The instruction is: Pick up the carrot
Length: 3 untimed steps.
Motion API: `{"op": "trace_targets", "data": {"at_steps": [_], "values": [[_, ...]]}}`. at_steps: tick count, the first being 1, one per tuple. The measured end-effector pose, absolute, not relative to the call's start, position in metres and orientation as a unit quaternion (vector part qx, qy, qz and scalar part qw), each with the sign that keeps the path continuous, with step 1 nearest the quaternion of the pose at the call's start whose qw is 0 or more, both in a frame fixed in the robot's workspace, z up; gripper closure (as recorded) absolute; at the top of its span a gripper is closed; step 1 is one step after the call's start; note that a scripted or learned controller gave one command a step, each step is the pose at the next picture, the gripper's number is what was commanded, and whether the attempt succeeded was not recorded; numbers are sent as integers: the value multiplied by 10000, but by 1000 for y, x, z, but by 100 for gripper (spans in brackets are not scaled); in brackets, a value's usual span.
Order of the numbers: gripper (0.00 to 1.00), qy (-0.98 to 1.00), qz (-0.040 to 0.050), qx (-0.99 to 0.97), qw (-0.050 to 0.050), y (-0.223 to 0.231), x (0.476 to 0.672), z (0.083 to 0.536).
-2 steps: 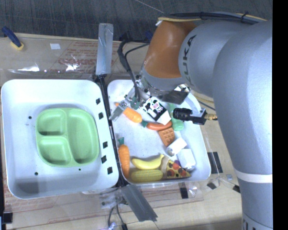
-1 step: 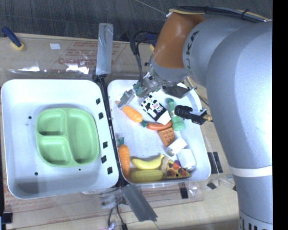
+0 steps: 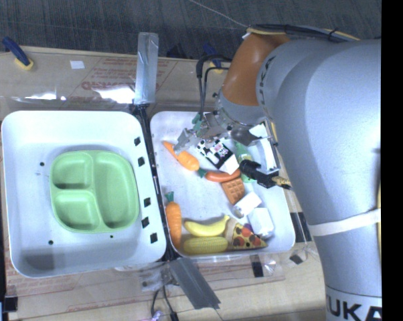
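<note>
Lying along the right bin's (image 3: pixel 282 209) left wall is one carrot (image 3: pixel 173 221), w/ a second carrot (image 3: pixel 181 156) sitting farther up the bin, just beside the gripper (image 3: pixel 203 134). I'm seeing the gripper hanging over the bin's upper part, but can't tell how wide it's standing or if it's got anything. Banana (image 3: pixel 207 227) and corn (image 3: pixel 203 245) are resting near the lower carrot; green tray (image 3: pixel 93 190) is sitting in the left bin (image 3: pixel 14 179).
</note>
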<state>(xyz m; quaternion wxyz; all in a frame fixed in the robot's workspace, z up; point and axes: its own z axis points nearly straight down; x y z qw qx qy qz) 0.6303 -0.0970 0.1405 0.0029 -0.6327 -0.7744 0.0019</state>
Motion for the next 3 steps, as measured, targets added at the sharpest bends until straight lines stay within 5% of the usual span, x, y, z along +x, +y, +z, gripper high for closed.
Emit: {"op": "trace_targets", "data": {"at_steps": [1, 2, 3], "values": [[0, -7178, 18, -6963, 26, -103, 605, 91], [100, -7209, 18, -6930, 32, -101, 606, 101], [100, -6654, 6, -7465, 1, -147, 587, 131]]}}
